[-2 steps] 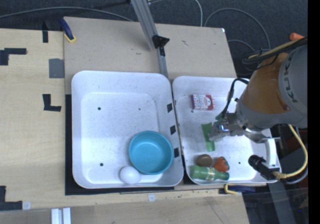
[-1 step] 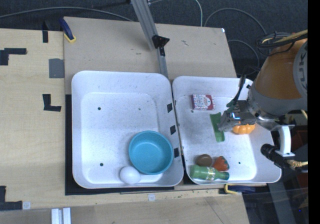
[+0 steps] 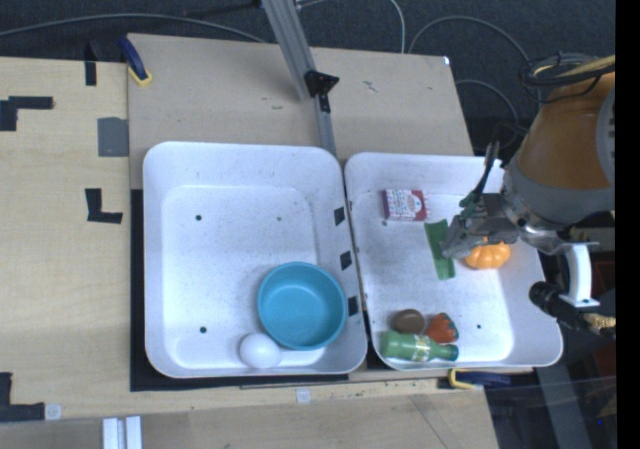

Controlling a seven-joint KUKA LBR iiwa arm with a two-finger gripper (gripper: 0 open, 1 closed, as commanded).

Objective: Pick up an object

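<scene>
My gripper [image 3: 466, 238] hangs low over the right bin [image 3: 520, 342], near its right side. It is right beside a green flat strip [image 3: 437, 249] on its left and an orange fruit-like object [image 3: 488, 256] on its right. Whether it touches either one is unclear. A red and white box [image 3: 403, 204] lies further back in that bin. At the bin's front edge sit a brown lump [image 3: 407, 321], a red object [image 3: 441, 326] and a green bottle [image 3: 418, 347] lying on its side.
The left bin [image 3: 200, 187] holds a blue bowl [image 3: 300, 304] and a white ball [image 3: 259, 349] at its front. A grey pole [image 3: 285, 17] slants in from the top to the bins' shared rim. Cables lie behind the bench.
</scene>
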